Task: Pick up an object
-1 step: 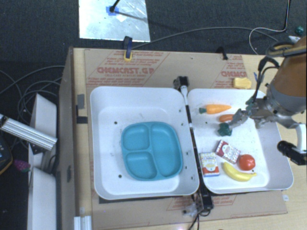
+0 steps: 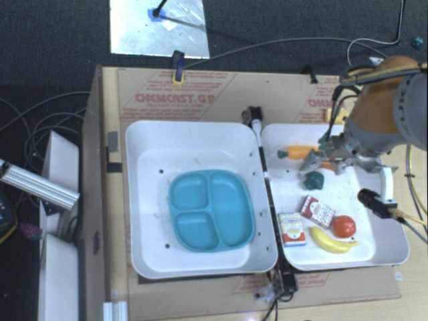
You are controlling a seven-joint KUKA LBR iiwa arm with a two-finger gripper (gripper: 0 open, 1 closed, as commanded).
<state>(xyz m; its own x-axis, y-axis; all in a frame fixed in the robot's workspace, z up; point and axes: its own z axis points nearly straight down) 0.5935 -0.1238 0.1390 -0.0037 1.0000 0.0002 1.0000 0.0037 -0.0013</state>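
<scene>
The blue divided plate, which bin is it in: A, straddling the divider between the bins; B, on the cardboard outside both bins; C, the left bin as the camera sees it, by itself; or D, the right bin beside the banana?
C. The blue divided plate lies flat in the left bin, while the banana, tomato and small cartons sit in the right bin.

Brown bench board carrying two white bins side by side, touching along the middle: left bin, right bin. At the far edge, a small yellow clamp grips the board.
</scene>
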